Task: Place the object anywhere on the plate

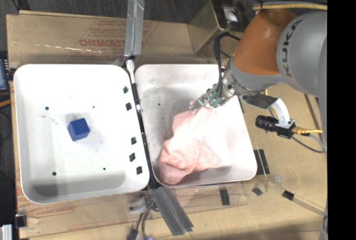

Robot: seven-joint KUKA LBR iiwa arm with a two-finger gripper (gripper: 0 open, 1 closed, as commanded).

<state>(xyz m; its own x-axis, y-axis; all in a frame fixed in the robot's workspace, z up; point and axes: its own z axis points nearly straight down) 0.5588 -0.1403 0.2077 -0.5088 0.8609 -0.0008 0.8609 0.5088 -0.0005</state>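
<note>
Over the right bin (239, 169), the claw (213, 99) sits at the upper edge of a pink cloth (189, 147) (whether it is apart or clamped on the fabric, I cannot tell). That cloth lies crumpled, spreading toward the bin's lower left corner. Well apart, a blue cube (79, 128) rests in the left bin (33, 189). Both bins stand touching on the desk (55, 33).

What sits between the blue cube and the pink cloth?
In the camera view, bare white floor of the left bin, then the two bins' adjoining walls with small black clips, separate the blue cube from the pink cloth in the right bin.
</note>
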